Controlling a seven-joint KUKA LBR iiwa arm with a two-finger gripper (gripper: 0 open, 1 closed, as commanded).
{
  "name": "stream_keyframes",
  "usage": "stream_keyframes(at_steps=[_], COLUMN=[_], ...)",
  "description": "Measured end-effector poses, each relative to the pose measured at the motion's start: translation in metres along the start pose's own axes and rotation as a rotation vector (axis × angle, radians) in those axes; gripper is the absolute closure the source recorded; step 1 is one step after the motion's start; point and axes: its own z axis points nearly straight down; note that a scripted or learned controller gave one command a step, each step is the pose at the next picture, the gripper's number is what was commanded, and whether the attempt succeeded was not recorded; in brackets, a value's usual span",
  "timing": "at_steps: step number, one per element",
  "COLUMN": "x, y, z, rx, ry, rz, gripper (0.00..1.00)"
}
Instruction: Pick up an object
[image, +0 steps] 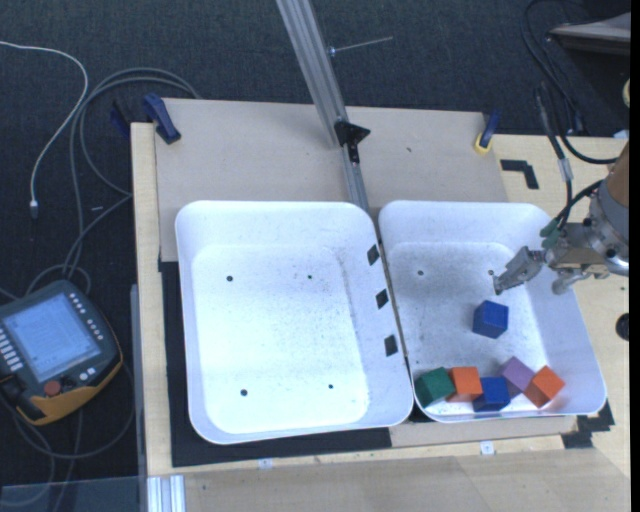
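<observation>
Gripper sits over the right bin, near its far right side, arm coming in from the right edge. Fingers spread apart, nothing between them. One finger points left and down toward the bin floor, the other is further right near the bin wall.

Blue cube lies just below-left of the gripper, alone on the bin floor, not touching the fingers.

Rest of the blocks are bunched along the bin's near edge, well below the gripper: green cube at the left end, orange cube touching it, a second blue block next, then purple cube and another orange block at the right end, almost straight below the gripper.

Left bin is far left of the gripper. Teach pendant lies on the floor further left still.
</observation>
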Motion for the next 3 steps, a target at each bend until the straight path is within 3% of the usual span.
stream_keyframes(at_steps=[1,2,3], x=[-0.010,-0.016,0.012], y=[-0.002,0.063,0.015], z=[0.163,0.170,0.171], rx=[0.010,-0.003,0.007], ry=[0.003,-0.002,0.003], rz=[0.002,-0.002,0.001], gripper=[0.00,0.00,0.00])
